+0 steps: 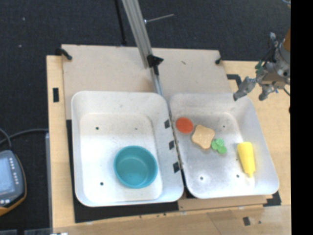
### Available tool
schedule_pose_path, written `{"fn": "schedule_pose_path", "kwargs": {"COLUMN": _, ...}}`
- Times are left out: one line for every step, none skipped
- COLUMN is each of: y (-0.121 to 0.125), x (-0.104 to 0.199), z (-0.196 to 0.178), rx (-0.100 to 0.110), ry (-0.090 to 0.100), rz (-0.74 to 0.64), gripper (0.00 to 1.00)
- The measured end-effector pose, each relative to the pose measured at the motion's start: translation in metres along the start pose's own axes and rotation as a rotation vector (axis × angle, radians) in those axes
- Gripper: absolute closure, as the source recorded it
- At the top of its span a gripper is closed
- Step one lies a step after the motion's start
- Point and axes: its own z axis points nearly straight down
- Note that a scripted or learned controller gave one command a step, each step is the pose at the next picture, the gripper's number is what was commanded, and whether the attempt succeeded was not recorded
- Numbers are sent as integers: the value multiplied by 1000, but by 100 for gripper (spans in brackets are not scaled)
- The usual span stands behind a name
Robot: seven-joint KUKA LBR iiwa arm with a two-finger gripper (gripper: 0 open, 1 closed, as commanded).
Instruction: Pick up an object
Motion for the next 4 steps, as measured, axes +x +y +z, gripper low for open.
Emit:
{"fn": "schedule_pose_path", "kwargs": {"y": 0, "x": 0, "z": 0, "rx": 1, "ry": -1, "rz": -1, "gripper": 0}}
{"fn": "schedule_pose_path", "kwargs": {"y": -10, "x": 1, "z": 49, "rx": 5, "ry": 1, "rz": 4, "gripper": 0}}
{"fn": "schedule_pose_path", "kwargs": {"y": -12, "x": 2, "z": 91, "rx": 4, "ry": 1, "rz": 4, "gripper": 0}}
{"fn": "schedule_pose_path", "kwargs": {"y": -12, "x": -8, "z": 148, "rx": 5, "ry": 1, "rz": 4, "gripper": 0}}
